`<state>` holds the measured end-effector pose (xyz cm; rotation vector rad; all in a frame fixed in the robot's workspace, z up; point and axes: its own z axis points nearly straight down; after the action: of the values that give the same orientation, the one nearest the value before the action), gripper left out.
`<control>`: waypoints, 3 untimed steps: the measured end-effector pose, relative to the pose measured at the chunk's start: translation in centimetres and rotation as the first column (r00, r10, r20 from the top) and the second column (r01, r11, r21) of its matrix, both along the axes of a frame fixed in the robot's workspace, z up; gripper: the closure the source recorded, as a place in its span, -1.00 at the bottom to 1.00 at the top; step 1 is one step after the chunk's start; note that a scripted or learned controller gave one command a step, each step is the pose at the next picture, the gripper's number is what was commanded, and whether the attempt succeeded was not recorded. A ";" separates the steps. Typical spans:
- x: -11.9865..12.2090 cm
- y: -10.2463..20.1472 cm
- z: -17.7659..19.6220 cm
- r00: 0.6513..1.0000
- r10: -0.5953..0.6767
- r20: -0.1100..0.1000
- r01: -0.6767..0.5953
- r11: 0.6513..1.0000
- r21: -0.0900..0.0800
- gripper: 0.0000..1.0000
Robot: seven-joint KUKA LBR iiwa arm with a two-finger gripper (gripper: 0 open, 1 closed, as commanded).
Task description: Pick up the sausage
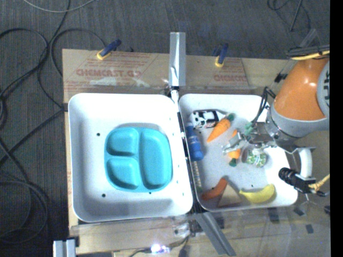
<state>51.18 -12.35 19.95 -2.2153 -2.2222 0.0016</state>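
Camera view: sausage (215, 188) lies at the right bin's (241, 101) near-left corner, long axis slanting up-right, touching a brown wedge (229, 196), down-left of the gripper (252, 143) hanging mid-bin over small toys; arm bulk hides the jaws, so their state can't be told.

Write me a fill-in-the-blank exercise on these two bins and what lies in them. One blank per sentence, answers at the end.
1. The blue divided tray lies in the ____ bin of the camera view.
2. The banana in the right bin is coloured ____.
3. The carrot lies in the same bin as the ____ bottle.
4. The gripper hangs over the ____ bin.

Missing words: left; yellow; blue; right
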 end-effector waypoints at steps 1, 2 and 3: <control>-2.6 0.0 -11.1 0.966 0.257 0.010 -0.257 0.966 -0.004 -1.00; -2.4 0.1 -10.1 0.966 0.257 0.015 -0.257 0.966 -0.003 1.00; -2.4 0.1 -10.1 0.966 0.257 0.014 -0.257 0.966 -0.003 -1.00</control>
<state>48.79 -12.26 9.85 -1.9154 -2.4999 -0.0125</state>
